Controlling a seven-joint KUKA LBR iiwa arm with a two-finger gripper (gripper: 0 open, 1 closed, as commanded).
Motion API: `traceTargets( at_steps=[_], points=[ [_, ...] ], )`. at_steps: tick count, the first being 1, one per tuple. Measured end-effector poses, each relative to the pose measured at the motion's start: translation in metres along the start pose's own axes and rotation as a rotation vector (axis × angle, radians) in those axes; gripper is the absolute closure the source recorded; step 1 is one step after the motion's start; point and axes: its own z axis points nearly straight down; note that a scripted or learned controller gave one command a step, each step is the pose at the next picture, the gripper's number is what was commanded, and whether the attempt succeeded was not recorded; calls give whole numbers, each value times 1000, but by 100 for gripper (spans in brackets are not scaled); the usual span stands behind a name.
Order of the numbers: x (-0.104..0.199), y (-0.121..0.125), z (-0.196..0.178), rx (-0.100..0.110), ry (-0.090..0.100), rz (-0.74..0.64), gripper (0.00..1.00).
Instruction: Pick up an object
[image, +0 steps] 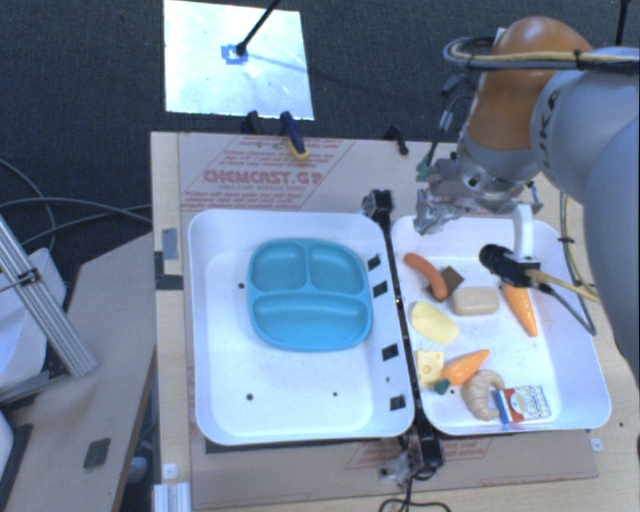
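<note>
Gripper (437, 215) hovers over the right bin's (575, 345) far left corner; I cannot tell its state. Nearest it I see a sausage (426, 275), lying apart from it.

The light is bright and even, from above. The two shallow white plastic bins (300, 400) look almost overexposed, with soft, short shadows. A square shiny metal sheet (238, 60) behind the bins shows strong glare. The whole picture is slightly soft and grainy.
</note>
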Motion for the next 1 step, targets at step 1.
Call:
traceTargets(
  at_steps=[1],
  points=[
    [3,-4,6,2,-1,2,100]
  ],
)
